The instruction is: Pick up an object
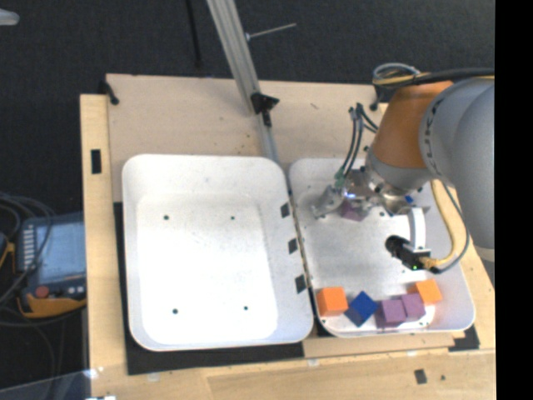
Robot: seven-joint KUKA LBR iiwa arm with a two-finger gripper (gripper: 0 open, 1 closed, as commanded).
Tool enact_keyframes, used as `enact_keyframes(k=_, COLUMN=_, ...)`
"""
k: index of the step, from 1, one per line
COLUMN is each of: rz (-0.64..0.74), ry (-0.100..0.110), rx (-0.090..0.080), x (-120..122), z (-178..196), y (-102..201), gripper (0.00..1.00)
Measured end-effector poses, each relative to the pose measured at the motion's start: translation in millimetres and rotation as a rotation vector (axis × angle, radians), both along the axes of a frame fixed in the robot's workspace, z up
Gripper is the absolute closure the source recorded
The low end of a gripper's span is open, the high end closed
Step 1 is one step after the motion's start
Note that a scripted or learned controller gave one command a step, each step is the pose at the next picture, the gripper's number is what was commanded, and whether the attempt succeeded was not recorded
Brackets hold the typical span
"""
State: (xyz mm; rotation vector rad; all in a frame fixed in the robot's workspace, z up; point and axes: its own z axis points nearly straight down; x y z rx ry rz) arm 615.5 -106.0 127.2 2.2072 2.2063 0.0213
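A small purple block (353, 211) is seen between the fingers of the two-finger gripper (348, 204), closed on it, over the right-hand shallow white bin (333, 248). A straight, slow lift is advised — sideways jerks could loosen it.

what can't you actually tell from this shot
- End effector, camera view: its fingers are under the wrist, so open or shut is unclear.
- Small purple block at the end effector: mostly hidden by it, so whether it is gripped is unclear.
- Far right orange cube: partly behind the grey arm's cable.
- Right white plastic bin: its right rim lies under the arm.
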Motion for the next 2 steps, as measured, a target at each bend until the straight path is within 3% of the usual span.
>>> enact_keyframes(k=1, rz=-0.005, ry=0.002, rx=0.0, x=-0.8, z=-2.0, y=-0.5, gripper=0.0)
enact_keyframes(k=2, rz=-0.01, ry=0.006, rx=0.001, x=-1.6, z=6.1, y=-2.1, gripper=1.0)
